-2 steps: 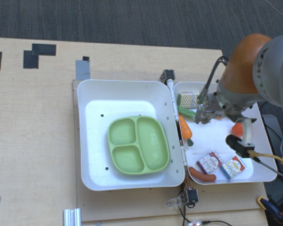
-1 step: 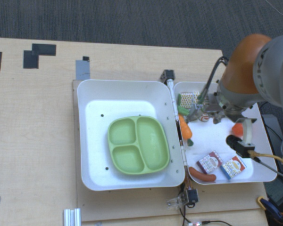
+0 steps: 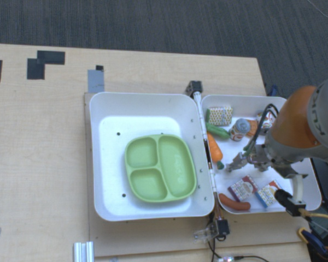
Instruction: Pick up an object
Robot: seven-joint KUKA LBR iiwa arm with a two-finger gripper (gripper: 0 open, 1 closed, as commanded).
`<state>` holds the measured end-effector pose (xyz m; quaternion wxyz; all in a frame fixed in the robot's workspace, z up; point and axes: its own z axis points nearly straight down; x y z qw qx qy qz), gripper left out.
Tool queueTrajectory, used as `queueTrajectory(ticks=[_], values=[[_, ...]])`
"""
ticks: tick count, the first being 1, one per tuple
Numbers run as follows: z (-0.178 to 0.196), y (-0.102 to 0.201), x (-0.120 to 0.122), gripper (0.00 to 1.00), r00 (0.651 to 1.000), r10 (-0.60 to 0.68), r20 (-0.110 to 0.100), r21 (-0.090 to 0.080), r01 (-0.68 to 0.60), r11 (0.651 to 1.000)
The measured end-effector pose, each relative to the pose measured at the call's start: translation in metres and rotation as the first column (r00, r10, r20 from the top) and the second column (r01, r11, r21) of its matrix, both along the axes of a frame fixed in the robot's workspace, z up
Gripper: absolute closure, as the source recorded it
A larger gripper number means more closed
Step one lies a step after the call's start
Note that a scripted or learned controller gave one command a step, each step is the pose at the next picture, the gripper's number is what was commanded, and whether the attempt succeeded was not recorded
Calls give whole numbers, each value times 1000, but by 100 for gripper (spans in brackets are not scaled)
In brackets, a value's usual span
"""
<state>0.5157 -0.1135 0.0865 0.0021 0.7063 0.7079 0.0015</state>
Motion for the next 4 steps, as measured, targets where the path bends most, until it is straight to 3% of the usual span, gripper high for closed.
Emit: queueTrajectory(ticks=[1,2,3,4], values=[[11,1,2,100,1000,1,7,-1,0,1000],[11,1,2,0,1000,1,7,-1,-1,1000],[22,1,3,100,1000,3,9,0,-3,1000],[22,1,3,0,1000,2,9,0,-2,1000]])
